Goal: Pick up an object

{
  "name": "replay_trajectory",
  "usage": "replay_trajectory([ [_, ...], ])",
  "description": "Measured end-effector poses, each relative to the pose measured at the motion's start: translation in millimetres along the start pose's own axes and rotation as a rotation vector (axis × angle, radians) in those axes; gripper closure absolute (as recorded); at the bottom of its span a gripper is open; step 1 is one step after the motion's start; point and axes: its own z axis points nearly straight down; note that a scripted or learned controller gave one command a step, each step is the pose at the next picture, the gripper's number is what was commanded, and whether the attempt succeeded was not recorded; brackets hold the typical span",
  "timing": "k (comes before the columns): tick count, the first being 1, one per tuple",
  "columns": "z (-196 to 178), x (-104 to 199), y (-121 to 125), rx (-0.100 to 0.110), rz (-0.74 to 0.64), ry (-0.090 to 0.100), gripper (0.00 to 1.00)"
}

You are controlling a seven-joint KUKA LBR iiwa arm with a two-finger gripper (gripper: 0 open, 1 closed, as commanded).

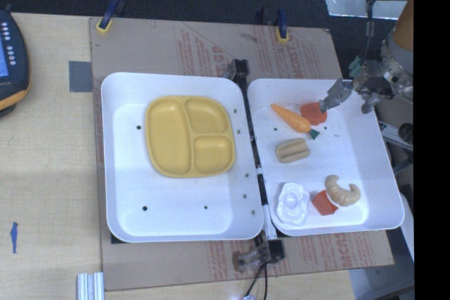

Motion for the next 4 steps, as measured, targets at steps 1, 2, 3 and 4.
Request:
replay_trajectory([
  [1,70.2,-30.1,69.3,-0.003,-0.003,-0.004,0.00],
  [2,163.7,-19.8,80.5,-0.014,0.000,-0.001,0.00],
  [3,171.6,-14.1,80.1,-0.016,0.000,-0.004,0.00],
  [4,163.9,-13.5,79.0,-0.011,-0.002,-0.002,1.00],
])
